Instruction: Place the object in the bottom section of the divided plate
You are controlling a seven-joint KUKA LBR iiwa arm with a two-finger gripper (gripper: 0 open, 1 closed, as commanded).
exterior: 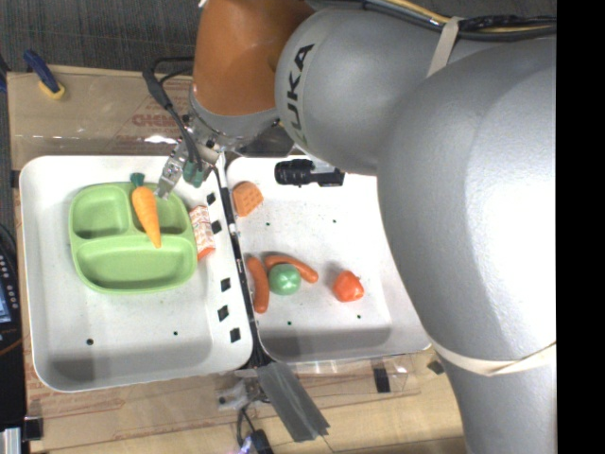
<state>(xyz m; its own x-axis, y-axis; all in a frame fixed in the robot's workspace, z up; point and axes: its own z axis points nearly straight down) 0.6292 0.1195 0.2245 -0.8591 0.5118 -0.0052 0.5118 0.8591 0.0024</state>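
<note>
The big grey arm [425,159] is seen reaching in from the right, its orange band [236,55] hanging over the far edge of the bins, and the claw [173,176] is pointed down and to the left over the left bin [57,348]. Whether the claw is wide or narrow cannot be told; its tip is small and blurred against the plate.

The carrot [146,214] is found just below the claw, its green top close to the claw's tip; touching or apart cannot be judged. It is laid slantwise across the green divided plate [113,263], over the ridge between the upper sections, with its point reaching toward the bottom section.

Much of the right bin [369,320] is covered by the arm's bulk. To the right of the claw, a small white and orange packet [202,227] is seen beside the plate. Further right, past the divider, an orange roll [247,198], a green ball [284,279] with orange pieces and a red-orange lump [348,286] are spotted.
</note>
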